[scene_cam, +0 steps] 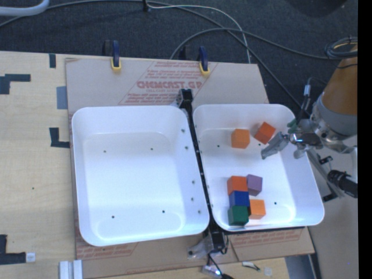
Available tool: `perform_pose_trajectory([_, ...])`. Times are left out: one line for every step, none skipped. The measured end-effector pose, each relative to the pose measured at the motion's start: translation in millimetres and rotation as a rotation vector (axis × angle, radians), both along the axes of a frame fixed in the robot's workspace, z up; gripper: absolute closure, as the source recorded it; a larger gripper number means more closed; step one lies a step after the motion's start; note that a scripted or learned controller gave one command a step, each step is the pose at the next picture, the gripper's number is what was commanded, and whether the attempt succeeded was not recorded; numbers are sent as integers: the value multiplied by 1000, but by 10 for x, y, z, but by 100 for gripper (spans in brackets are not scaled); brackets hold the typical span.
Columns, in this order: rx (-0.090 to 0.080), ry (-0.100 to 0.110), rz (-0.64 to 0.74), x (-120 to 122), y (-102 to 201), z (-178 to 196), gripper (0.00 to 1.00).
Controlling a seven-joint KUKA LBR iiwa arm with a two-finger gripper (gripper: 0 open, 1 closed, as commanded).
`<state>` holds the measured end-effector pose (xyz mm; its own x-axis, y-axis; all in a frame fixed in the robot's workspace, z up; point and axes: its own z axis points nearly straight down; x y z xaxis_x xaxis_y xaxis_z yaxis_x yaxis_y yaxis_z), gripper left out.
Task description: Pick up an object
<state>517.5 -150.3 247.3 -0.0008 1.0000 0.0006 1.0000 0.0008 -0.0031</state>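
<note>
- My pincer [273,150] hangs over the right bin [302,211], low near its far right part, reaching in from the right side of the table [29,156].
- I cannot tell how my pincer stands, nor whether anything sits in it; the tip shows as a grey blur just beside the two far blocks.
- Nearest me lie an orange block [240,138] and a red-orange block [265,132], close together near the far wall; the second sits turned at an angle, so a grasp would have to match its faces.
- Near the front wall a cluster packs tight: another orange block [237,184], a purple block [254,183], a blue block [239,199], a green block [238,215] and a small orange block [257,208], touching one another.
- I judge the far pair the easier targets, since free space around them leaves room to close on a side.
- The left bin [133,173] lies next to it, the two rims meeting along a dark strip.
</note>
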Motion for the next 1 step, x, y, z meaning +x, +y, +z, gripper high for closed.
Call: perform_pose_trajectory([1,4,0,-105,233,-1296,0])
